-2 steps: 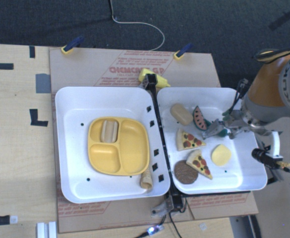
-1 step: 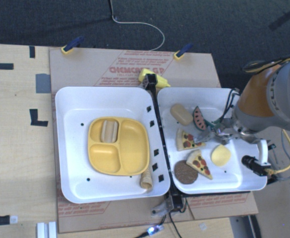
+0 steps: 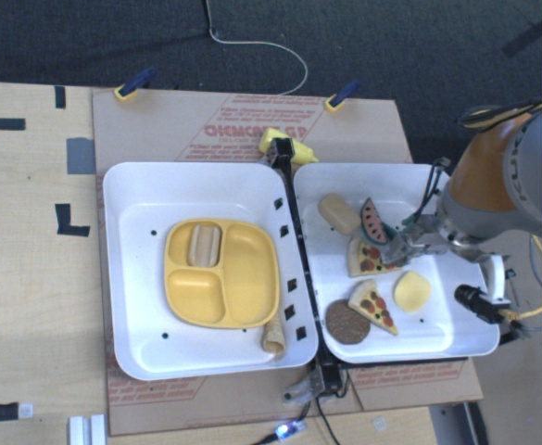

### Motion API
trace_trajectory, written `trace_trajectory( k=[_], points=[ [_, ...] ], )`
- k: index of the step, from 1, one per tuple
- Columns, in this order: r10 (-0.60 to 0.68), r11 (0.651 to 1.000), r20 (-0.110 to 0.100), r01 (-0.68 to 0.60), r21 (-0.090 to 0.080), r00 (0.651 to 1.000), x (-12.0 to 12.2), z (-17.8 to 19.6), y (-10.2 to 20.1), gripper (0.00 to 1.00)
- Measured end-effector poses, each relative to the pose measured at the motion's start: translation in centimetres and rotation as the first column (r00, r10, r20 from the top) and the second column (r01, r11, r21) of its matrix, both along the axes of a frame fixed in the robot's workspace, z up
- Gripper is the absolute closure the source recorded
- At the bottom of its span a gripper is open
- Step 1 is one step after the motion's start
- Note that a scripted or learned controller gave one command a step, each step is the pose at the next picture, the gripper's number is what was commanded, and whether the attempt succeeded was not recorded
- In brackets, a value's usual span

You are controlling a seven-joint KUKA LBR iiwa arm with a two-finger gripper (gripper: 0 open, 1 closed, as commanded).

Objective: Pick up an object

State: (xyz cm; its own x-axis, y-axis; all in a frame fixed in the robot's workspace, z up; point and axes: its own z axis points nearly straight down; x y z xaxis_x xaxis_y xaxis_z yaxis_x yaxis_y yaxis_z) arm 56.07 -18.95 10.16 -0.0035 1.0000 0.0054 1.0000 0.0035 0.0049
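The right bin (image 3: 437,341) holds a tan bread roll (image 3: 339,213), a watermelon slice (image 3: 372,221), two pizza slices (image 3: 365,258) (image 3: 372,306), a pale yellow round piece (image 3: 411,291) and a brown cookie (image 3: 347,324). My gripper (image 3: 398,248) hangs low over this bin, its tip right beside the upper pizza slice and just above the yellow piece. Nothing shows between its fingers.
The left bin (image 3: 132,202) carries a yellow divided plate (image 3: 222,274) with a tan piece (image 3: 204,243) in one compartment. A small tan roll (image 3: 272,339) lies by the plate's lower corner. The divider (image 3: 296,248) separates the bins; a yellow clip (image 3: 280,143) sits at its top.
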Motion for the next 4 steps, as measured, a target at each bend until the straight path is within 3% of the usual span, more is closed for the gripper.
trace_trajectory(
  k=[2,3,4],
  points=[
    [-0.002,1.000,-0.002,0.002,-0.007,1.000,1.6,11.4,0.1,1.00],
    [-0.002,1.000,-0.006,0.002,-0.005,1.000,1.6,12.3,0.2,1.00],
    [0.003,1.000,-0.005,-0.003,-0.004,1.000,2.2,13.1,5.1,1.00]
  ],
)
